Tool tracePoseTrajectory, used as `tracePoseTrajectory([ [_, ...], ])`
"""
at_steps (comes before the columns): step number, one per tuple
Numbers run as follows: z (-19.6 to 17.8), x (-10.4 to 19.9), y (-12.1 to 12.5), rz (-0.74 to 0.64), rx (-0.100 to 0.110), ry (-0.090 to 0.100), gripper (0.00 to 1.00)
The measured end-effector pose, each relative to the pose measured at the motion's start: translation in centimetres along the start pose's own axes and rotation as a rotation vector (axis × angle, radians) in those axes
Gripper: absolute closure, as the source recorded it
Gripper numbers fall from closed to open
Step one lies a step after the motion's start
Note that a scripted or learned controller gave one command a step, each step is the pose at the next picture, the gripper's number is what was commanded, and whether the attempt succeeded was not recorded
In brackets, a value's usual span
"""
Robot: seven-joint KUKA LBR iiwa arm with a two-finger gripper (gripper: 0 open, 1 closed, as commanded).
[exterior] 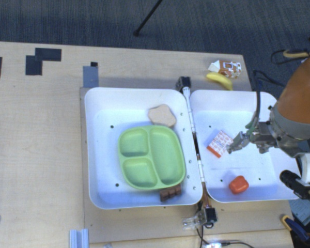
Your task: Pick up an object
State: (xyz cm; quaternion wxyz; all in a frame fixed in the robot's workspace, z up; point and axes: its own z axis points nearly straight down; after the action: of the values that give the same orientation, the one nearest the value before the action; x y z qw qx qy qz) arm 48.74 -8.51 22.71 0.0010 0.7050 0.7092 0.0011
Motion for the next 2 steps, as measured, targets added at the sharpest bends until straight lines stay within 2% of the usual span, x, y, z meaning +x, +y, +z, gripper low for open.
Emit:
tracePoseTrajectory([
  [1,1.7,-8.7,-0.1,0.002,0.000,-0.002,0.00],
  [2,13.6,-4.5,-0.1,0.002,0.000,0.000,0.00],
])
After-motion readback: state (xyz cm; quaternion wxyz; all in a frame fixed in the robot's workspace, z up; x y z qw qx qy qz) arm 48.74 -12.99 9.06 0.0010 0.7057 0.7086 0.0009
